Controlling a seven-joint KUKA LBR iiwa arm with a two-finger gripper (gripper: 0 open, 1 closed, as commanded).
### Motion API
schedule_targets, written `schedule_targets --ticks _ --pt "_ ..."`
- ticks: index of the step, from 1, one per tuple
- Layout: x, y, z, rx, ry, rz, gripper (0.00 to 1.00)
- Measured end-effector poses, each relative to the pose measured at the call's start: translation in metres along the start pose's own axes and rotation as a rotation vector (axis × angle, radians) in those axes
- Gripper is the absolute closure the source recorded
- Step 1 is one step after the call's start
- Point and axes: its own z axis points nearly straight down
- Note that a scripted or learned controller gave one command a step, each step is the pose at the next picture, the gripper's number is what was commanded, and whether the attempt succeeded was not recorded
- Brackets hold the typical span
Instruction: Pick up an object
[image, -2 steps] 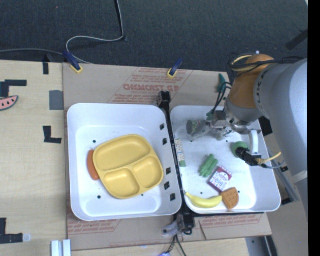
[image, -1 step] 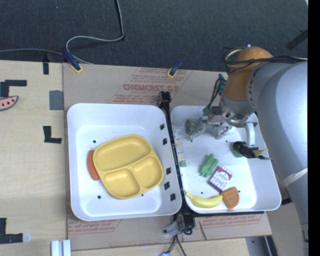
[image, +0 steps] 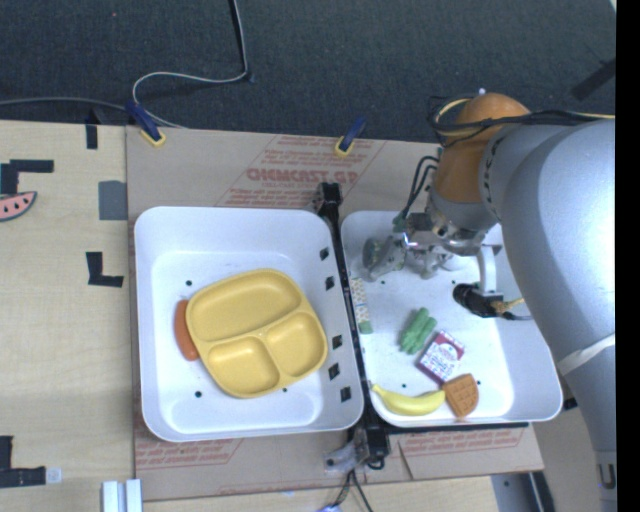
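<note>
while the gripper (image: 385, 255) hangs over the right bin (image: 520, 385), pickable things lie below it.
green object (image: 417, 330) sits nearest, long axis slanted; whether the pincer is open or closed, cannot tell.

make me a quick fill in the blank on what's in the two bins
1. The yellow divided tray lies in the ____ bin.
2. The banana lies in the right bin near its ____ edge.
3. The green object lies just above the small ____ packet.
4. The tool is over the ____ bin.

Missing words: left; front; red; right
</note>
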Motion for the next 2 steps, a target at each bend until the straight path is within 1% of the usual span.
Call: schedule_targets --ticks 2 --pt "0.0007 0.0 -0.0001 0.0 -0.001 0.001 0.0"
